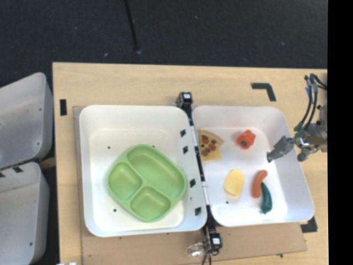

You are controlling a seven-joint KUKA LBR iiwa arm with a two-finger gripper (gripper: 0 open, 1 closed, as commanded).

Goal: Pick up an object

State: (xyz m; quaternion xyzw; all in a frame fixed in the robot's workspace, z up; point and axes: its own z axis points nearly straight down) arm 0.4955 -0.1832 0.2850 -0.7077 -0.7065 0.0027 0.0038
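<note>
The right bin (pixel 287 214) holds several toy foods: a pizza slice (pixel 210 144), a red tomato-like piece (pixel 246 139), a yellow piece (pixel 234 182), an orange-red sausage shape (pixel 258 184) and a dark teal pod (pixel 266 199) touching its lower end. My gripper (pixel 290 150) hangs over the bin's right wall, to the right of the tomato piece and above the sausage shape. Its two fingers are spread, open, with nothing between them.
The left bin (pixel 88 148) holds a green divided plate (pixel 146 182) in its lower middle. A black clip divider (pixel 194 148) runs between the bins. Bare wooden bench (pixel 165 84) surrounds both bins; white chair shapes (pixel 22 120) stand at far left.
</note>
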